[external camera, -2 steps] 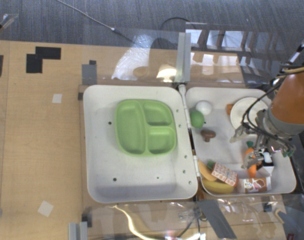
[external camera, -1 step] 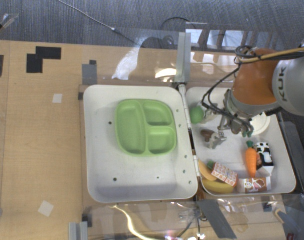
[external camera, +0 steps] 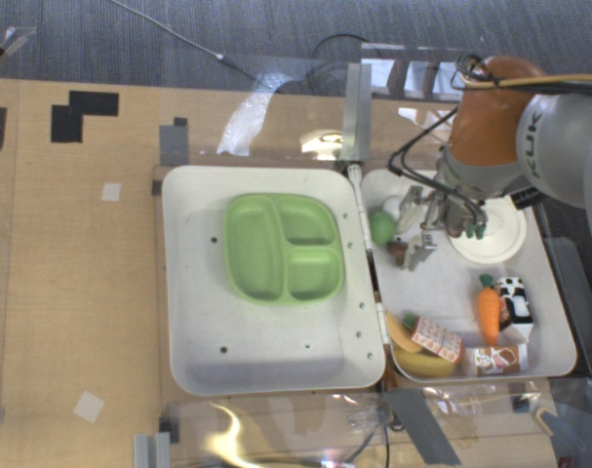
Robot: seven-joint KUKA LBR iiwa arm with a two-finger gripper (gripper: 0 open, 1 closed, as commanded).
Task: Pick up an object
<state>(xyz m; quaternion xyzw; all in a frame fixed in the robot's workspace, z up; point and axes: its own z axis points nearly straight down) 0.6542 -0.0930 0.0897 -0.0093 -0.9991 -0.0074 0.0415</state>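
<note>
My gripper (external camera: 415, 232) hangs low over the left part of the right bin (external camera: 559, 300), below the orange wrist band. It is open and I see nothing between its fingers. A green ball (external camera: 380, 227) lies just left of it, against the bin's left wall. A small brown object (external camera: 398, 253) sits right by the lower fingertip. Further toward the front lie a carrot (external camera: 488, 313), a black-and-white toy (external camera: 513, 300), a banana (external camera: 417, 357), a small patterned box (external camera: 437, 337) and a red-and-white packet (external camera: 495, 360).
A white round plate (external camera: 493, 234) lies in the right bin just right of the gripper, partly under the arm. The left bin (external camera: 193, 291) holds a green divided plate (external camera: 282, 248). A metal divider post (external camera: 355, 115) stands behind the bins.
</note>
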